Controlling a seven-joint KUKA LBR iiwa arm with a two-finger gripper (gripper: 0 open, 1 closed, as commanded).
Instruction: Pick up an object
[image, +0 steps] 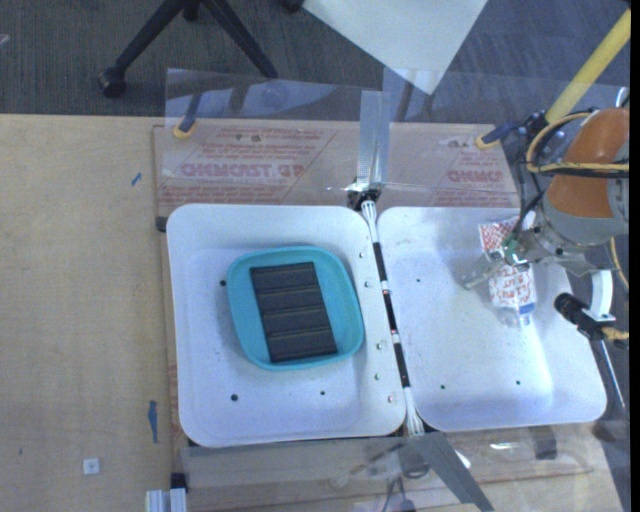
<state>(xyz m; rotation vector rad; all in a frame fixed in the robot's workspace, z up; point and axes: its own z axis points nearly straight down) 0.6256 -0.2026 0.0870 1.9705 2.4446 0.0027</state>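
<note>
I am looking down at a slant on a wooden table (70, 300) that carries two shallow white bins side by side. The left bin (200, 400) holds a teal plastic tray (240, 300), roughly square with rounded corners, lying flat near the bin's middle. A dark grey ribbed block (292, 311) rests inside the tray, filling most of it.

The right bin (450, 370) holds small packets near its upper right part. One is a white packet with red print (511, 287), lying just below the arm's wrist. Another red-and-white packet (493, 238) sits a little above and to the left of it, close to the bin's far wall. A crumpled clear or silvery scrap (478, 270) lies beside them, toward the bin's middle.

My arm (590, 190) reaches in from the right, grey with an orange band, over the upper right corner of the right bin. Its claw (520, 250) hangs among the packets, but the wrist and the clutter hide it, and I cannot tell whether it is wide, narrow, or holding anything.

Behind the bins, a clear sheet with red lettering (240, 165) lies on the table.
</note>
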